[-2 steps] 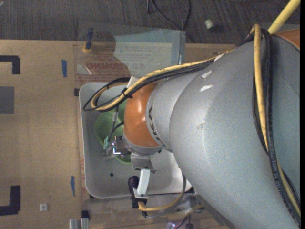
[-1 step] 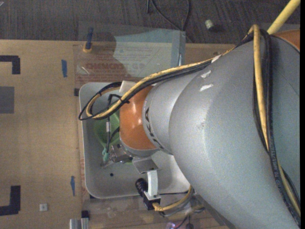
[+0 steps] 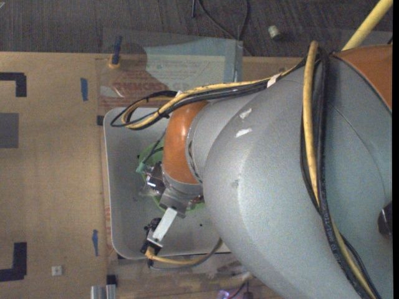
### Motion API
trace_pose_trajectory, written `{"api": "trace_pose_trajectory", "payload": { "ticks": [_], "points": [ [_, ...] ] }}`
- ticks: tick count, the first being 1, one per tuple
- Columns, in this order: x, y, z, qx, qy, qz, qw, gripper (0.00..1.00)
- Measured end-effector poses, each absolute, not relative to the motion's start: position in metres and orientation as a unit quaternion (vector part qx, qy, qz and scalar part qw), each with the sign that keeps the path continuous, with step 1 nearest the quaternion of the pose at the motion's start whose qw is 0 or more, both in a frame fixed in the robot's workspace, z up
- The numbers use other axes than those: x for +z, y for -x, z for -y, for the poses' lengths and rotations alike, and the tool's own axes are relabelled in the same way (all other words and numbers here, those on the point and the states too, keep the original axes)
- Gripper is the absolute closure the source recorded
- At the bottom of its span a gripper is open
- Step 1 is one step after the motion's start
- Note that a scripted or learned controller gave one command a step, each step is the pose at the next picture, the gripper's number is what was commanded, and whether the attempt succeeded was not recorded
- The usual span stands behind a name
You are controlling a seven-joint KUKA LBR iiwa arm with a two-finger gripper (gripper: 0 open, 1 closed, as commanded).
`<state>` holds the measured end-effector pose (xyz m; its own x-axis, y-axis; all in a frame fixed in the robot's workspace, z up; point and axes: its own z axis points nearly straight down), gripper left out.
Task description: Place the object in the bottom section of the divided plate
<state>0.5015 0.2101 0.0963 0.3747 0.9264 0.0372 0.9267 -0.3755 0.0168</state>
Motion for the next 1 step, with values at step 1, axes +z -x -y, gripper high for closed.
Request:
{"api": "trace_pose_trajectory", "payload": {
  "ticks": [1],
  "points": [
    [0.2578, -0.5081, -0.2267, 0.0023, 0.911, 0.413, 0.000, 0.00]
  ]
}}
